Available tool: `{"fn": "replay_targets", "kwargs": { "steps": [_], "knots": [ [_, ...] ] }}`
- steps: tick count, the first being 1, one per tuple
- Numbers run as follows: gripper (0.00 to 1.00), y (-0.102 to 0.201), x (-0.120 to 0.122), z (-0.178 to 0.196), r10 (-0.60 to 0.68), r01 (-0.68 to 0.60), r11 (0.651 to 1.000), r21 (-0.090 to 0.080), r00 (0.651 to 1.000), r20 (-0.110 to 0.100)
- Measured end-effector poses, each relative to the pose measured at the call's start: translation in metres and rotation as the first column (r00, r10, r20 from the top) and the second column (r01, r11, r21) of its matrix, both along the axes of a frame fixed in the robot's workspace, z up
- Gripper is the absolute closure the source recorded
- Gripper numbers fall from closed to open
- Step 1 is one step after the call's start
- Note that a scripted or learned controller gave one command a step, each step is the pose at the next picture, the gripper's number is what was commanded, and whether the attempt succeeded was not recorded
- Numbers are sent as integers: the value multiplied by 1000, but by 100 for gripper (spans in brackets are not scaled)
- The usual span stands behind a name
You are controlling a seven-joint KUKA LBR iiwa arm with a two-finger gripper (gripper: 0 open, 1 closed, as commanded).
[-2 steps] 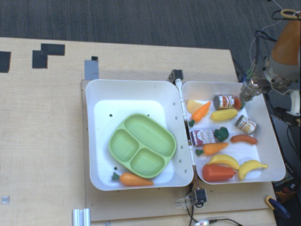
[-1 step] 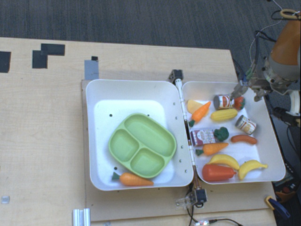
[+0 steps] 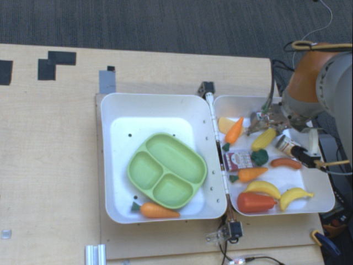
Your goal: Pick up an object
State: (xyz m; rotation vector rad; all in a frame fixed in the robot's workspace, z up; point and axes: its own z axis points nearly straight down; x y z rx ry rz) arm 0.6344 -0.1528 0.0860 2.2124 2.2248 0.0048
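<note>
Pale wooden bench, two shallow white bins | you see the two-finger gripper low at right bin's far edge | grip state: you cannot tell | small yellow plastic corn-like piece lies just beneath it, toward bin centre, long axis slanting far-right to near-left | green divided plate in left bin.
</note>
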Motion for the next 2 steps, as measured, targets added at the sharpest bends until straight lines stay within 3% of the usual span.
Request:
{"fn": "replay_targets", "kwargs": {
  "steps": [1,2],
  "knots": [
    [100,1,2,12,3,-3,1000,-1,1000,6],
    [100,85,-6,116,0,0,1000,2,1000,0]
  ]
}}
